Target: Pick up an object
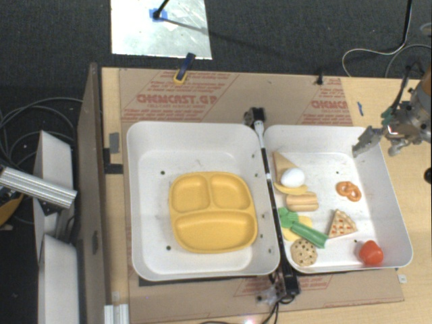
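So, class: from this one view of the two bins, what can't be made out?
- Arm: cut off by the right edge; just the wrist shows.
- Gripper: too small and blurred to tell its state.
- Green toy: partly covers the yellow pieces under it, so their shape is unclear.
- Yellow tray: compartment depth can't be judged from above.
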Controlling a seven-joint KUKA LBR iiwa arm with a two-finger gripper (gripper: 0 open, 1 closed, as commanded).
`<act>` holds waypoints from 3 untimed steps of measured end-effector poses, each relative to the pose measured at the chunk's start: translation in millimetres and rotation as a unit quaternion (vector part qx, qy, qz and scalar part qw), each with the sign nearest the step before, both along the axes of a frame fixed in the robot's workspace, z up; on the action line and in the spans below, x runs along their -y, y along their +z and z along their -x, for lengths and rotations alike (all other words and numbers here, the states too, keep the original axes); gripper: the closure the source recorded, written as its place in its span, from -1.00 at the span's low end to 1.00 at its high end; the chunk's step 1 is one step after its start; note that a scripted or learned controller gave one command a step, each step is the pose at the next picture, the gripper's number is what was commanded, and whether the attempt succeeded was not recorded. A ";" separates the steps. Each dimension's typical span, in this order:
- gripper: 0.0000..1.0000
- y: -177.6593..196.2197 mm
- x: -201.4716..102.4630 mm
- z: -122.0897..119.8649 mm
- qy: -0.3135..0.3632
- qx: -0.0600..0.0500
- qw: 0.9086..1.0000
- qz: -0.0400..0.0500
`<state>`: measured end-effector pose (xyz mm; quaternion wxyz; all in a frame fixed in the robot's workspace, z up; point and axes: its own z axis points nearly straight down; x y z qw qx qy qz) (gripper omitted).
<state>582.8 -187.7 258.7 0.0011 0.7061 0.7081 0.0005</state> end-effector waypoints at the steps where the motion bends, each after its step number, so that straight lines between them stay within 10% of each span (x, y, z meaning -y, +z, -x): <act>1: -1.00 -112.8 6.5 53.1 -0.002 -0.006 1.000 -0.002; 2: -1.00 -175.0 14.6 21.7 0.001 0.001 1.000 0.002; 3: 1.00 -157.9 17.1 19.1 0.000 0.006 1.000 0.004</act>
